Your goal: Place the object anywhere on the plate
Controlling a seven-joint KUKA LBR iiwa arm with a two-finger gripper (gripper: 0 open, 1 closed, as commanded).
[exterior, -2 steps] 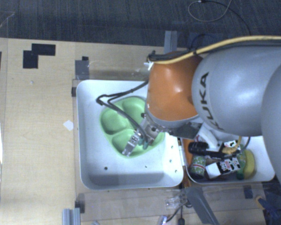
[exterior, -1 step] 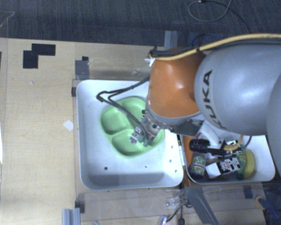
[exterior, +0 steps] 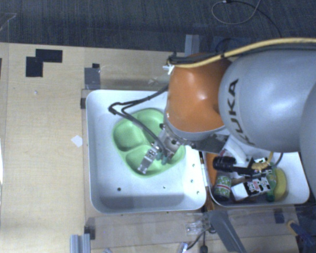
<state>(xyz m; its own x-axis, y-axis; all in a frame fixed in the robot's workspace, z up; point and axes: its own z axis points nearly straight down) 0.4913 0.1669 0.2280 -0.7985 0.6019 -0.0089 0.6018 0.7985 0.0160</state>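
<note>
Plate (exterior: 130, 136) lies mid-bin, margins free; gripper (exterior: 157, 159) over its right lobe, grip unclear.

Gripper (exterior: 157, 157) over green plate (exterior: 127, 137) in left bin (exterior: 102, 194), possibly touching.

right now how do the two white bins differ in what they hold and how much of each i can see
The left bin holds one green sectioned plate, with the gripper low over it; the right bin holds a jumble of small items. The left bin shows nearly whole, while the arm covers most of the right bin. Both are shallow and white.
</note>
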